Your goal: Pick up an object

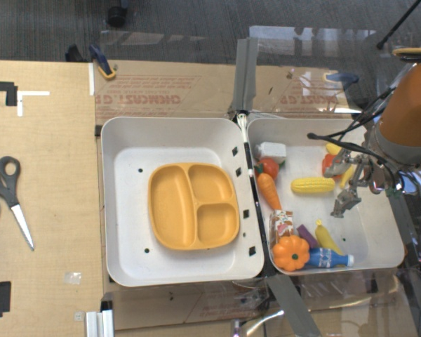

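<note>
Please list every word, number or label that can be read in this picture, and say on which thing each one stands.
Red print on the cardboard sheet behind the bins: mirrored and faint, too blurred to quote with confidence.
Label on the blue bottle: too small to read.
Print on the small packet: too small to read.
No other text is legible.

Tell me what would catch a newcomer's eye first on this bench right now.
Probably the yellow divided plate, alone in the middle of the left bin. Next, the colourful clutter in the right bin: an orange pumpkin at its near-left corner, a carrot along the left wall, and a corn cob near the middle. The gripper hangs just right of the corn.
</note>
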`<state>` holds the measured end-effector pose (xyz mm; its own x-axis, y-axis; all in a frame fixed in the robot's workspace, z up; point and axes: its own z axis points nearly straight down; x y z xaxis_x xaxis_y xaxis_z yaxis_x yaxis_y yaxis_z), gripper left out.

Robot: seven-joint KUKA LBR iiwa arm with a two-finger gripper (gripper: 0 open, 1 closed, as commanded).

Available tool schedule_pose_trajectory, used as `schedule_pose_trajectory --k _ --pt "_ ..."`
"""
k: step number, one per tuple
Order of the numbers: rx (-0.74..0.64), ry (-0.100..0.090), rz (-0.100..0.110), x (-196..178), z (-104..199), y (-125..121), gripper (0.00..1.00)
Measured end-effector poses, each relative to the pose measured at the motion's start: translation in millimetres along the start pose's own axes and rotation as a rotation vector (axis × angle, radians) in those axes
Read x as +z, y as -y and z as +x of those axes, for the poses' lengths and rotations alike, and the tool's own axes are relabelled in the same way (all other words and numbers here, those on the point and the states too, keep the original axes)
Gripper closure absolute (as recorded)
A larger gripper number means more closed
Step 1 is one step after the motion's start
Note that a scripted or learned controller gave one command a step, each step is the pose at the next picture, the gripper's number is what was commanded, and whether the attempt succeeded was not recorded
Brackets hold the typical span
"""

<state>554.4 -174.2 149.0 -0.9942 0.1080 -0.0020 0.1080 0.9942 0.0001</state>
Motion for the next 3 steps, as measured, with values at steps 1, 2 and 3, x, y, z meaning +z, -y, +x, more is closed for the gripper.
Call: schedule_pose_trajectory --k 1,2,3 --pt "-0.018 0.003 0.001 56 -78 11 0.00" --pt "-0.020 0.010 0.003 45 -81 10 1.00" --pt "0.244 0.000 0.000 57 4 -8 1.00"
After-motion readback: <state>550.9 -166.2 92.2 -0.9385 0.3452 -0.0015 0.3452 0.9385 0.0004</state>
